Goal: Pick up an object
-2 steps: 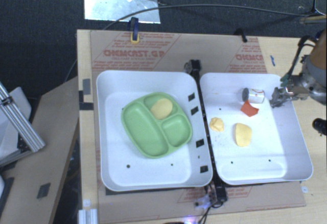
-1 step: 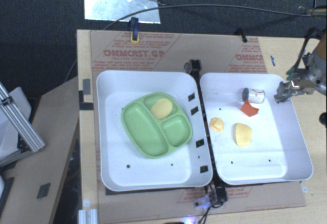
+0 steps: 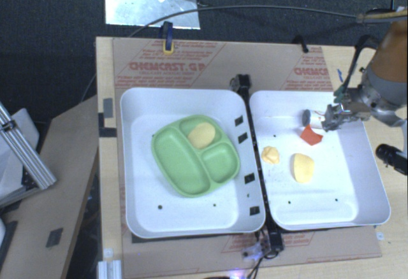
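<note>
On the cardboard-covered surface point(image 3: 191, 61), two white bins sit side by side. The left bin point(image 3: 143, 207) carries a green divided plate point(image 3: 182, 166), set at a slant, with a pale yellow lump point(image 3: 203, 135) lying in its far right compartment. Black clips point(image 3: 248, 177) line the seam where the two bins meet.

In the right bin point(image 3: 331, 211), a small yellow piece point(image 3: 271, 155) lies close to the left wall. Just to its right, and apart from it, lies a larger yellow piece point(image 3: 303, 167), an oval whose long axis runs from the far side of the bin towards the near side, its narrower end nearest the camera.

Beyond that oval, towards the bin's far wall, lies a red piece point(image 3: 312, 136), a small blocky wedge flat on the bin floor. It is too small to tell a clear long axis or which way it points. It lies clear of both yellow pieces, with bare floor on every side but the right.

The gripper point(image 3: 324, 121) reaches in from the right and hangs just beside the red piece, above and to its right. Whether it is spread or pressed together cannot be told, and nothing shows in its grasp. The grey arm point(image 3: 382, 90) with its orange band crosses the bin's right wall behind it.
</note>
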Available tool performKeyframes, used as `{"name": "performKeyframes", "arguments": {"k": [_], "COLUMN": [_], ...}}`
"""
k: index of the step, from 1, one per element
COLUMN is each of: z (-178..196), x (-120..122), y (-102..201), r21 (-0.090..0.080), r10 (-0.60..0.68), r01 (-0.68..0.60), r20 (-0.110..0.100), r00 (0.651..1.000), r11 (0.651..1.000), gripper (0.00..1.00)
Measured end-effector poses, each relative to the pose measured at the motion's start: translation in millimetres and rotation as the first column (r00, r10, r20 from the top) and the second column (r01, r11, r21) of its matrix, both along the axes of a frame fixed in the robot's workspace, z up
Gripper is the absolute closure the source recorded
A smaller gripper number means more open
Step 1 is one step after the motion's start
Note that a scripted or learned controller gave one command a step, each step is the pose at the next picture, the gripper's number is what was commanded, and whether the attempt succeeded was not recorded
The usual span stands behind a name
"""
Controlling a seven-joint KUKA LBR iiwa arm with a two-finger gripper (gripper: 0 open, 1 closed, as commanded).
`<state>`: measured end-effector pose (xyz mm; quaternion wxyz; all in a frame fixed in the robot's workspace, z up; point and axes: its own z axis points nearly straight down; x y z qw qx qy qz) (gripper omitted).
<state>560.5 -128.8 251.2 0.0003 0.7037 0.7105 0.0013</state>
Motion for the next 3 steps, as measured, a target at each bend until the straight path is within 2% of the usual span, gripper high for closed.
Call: {"name": "performKeyframes", "arguments": {"k": [1, 2, 3], "z": [6, -7, -4], "x": [-2, -3, -14], "y": [54, 100, 151], "r21": [0.0, 0.0, 0.001], "r10": [0.001, 0.0, 0.001], "r01": [-0.001, 0.0, -0.001], "r20": [0.0, -0.001, -0.002], "r00": [1.0, 1.0, 1.0], "r11": [1.0, 1.0, 1.0], "gripper": [1.0, 1.0, 1.0]}}
